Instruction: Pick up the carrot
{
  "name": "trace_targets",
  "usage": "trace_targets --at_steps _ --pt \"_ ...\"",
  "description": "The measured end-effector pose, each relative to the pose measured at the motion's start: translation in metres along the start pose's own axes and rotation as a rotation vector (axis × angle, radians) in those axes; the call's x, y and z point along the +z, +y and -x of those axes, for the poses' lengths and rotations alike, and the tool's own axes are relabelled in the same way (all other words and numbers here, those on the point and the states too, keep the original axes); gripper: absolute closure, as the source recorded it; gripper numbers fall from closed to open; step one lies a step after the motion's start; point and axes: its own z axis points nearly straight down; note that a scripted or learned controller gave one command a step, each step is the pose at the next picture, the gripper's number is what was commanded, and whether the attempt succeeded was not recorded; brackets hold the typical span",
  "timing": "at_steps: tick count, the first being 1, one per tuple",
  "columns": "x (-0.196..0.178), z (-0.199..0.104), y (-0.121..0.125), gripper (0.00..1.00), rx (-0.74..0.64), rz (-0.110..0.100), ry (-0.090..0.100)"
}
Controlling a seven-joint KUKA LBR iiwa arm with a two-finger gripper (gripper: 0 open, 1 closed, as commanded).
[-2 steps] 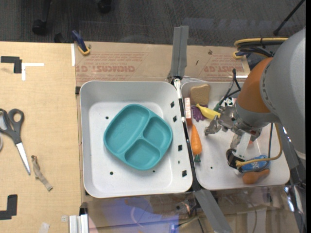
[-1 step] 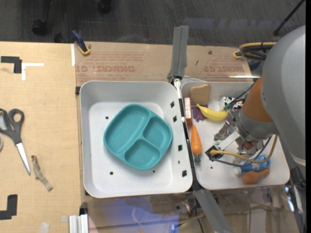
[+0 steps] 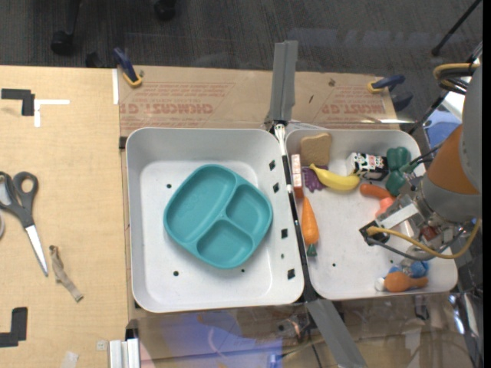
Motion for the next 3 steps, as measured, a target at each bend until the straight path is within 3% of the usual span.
trace_targets --at_steps 1,2,3 --pt "0.028 -0.024 -0.056 0.00 0.018 -0.003 -0.005" --pt "0.008 -0.054 0.048 0.00 0.127 0.001 -0.004" --pt "0.000 -0.054 0.047 1.00 0.120 -0.002 -0.009"
